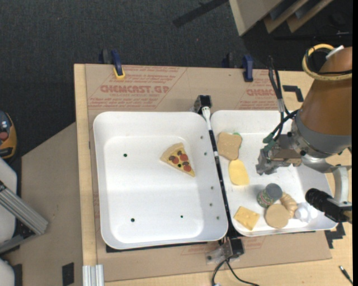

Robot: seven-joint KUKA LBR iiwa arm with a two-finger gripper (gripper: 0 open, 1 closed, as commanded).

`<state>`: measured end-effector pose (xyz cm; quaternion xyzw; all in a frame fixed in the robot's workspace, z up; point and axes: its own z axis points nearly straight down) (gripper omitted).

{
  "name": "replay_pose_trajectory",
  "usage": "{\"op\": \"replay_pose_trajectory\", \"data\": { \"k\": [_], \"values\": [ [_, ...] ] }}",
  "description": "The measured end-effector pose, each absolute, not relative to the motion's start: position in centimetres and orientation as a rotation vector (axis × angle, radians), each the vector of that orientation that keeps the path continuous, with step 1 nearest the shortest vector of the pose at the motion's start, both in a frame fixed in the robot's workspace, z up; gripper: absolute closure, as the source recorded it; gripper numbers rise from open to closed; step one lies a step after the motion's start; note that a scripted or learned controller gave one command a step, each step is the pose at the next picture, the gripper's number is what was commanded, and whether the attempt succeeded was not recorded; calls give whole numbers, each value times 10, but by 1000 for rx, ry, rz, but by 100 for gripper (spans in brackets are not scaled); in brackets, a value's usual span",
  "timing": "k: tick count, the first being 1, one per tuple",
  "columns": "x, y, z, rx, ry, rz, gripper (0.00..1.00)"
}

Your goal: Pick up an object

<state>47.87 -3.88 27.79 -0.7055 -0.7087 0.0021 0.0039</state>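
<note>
Cheese wedge (246, 217) nearest, arm reaching from right, tool (268, 166) pointing down over right bin (254, 120), grip state unclear

A dark grey carpeted floor (84, 28) fills the upper part of the view and runs down the left side. On it stands a brown board bench top (162, 84) printed with red lettering, held at its far edge by two blue-handled clamps (116, 62) set well apart. At the upper right corner sits pale wooden furniture (268, 14), perhaps a shelf or crate. A grey aluminium extrusion rail (22, 209) crosses the lower left at a slant. Lighting is even, with soft shadows.
</note>
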Motion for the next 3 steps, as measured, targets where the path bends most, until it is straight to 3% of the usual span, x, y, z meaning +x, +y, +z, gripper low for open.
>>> {"op": "replay_pose_trajectory", "data": {
  "k": [1, 2, 3],
  "values": [
    [479, -143, 346, -2240, -2219, -3, 100],
    [526, -76, 271, -2211, -2225, 2, 100],
    [577, 19, 298, -2211, -2237, -11, 100]
  ]
}}
